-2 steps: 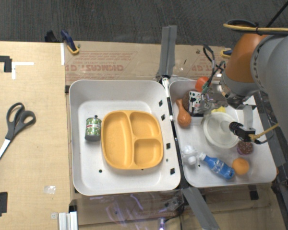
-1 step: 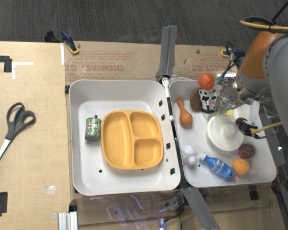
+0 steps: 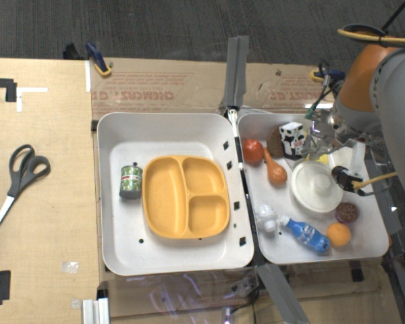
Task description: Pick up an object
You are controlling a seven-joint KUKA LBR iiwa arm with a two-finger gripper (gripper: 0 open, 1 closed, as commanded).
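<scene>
Gripper [image 3: 316,142] low in right bin [image 3: 378,245], just beside cow-print cube [image 3: 293,138].

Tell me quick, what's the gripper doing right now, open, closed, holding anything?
Gripper: over the back of the right bin, beside the black-and-white cow-print box; open, closed or holding cannot be told.

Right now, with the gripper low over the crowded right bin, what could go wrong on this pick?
The gripper sits among the cow-print cube, white bowl and bin wall; closing may catch two things or bump the bowl. The round orange ball and blue bottle would likely roll if nudged.
</scene>
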